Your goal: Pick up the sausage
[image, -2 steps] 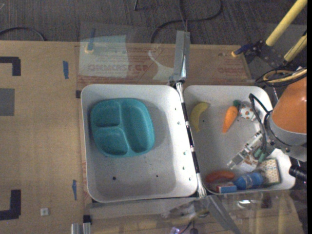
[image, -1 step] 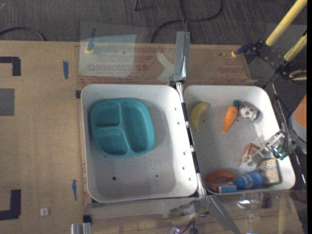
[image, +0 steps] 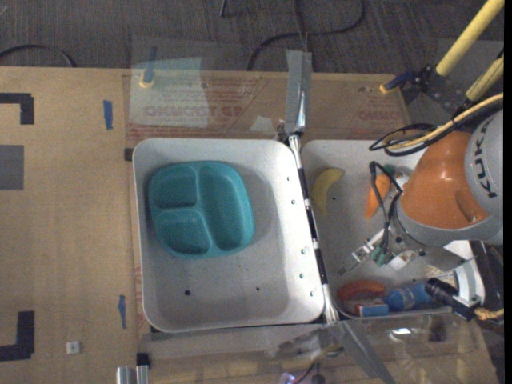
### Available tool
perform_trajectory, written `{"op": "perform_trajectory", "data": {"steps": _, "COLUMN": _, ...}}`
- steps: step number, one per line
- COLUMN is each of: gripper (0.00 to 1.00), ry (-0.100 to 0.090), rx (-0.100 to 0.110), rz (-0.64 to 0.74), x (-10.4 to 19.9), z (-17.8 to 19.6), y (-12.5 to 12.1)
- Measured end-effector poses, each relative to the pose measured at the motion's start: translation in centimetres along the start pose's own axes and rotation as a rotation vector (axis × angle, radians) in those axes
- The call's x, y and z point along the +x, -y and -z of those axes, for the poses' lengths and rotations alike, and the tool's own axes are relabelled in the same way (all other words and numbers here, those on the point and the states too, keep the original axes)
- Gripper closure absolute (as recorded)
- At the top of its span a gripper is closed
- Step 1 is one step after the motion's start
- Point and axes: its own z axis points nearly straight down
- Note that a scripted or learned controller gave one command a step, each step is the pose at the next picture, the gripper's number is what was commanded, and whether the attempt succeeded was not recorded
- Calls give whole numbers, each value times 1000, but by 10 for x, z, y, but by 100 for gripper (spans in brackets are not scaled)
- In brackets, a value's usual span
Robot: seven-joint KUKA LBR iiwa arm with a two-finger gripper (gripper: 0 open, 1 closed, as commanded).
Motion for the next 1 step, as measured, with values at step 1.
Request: {"op": "perform_trajectory", "data": {"steps": 1, "gripper": 0, "ry": -6, "rx": 8, "rz": -51, "x": -29, "z": 96, "y": -79}}
